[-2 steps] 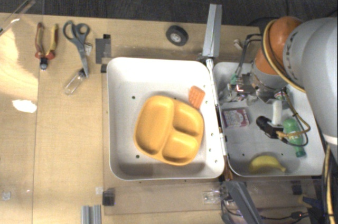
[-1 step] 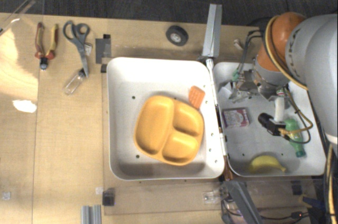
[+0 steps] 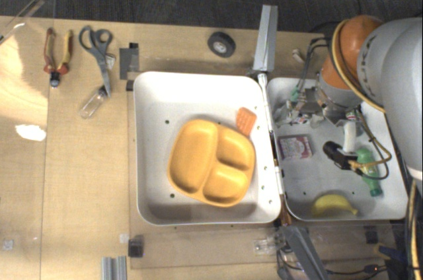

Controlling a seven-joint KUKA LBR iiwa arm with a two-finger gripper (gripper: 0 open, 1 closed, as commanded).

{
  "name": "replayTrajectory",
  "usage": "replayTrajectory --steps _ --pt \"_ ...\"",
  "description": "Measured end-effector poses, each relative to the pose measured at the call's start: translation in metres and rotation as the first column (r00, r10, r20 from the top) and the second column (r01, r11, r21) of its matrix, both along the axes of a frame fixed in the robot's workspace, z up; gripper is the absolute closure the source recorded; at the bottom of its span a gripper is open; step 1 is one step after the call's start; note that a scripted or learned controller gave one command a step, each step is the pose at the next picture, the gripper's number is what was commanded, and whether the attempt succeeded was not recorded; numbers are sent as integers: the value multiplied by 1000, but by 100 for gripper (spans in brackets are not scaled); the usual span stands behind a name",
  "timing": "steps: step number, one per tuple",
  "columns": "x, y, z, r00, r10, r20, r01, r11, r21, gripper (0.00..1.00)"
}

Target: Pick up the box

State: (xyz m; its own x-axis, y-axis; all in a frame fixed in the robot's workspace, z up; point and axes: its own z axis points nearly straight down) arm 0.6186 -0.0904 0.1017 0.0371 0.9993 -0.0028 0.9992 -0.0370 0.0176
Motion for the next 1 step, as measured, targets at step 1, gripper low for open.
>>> replayTrajectory --steps 1 --pt "39 -6 -13 995 70 -77 -69 997 18 0"
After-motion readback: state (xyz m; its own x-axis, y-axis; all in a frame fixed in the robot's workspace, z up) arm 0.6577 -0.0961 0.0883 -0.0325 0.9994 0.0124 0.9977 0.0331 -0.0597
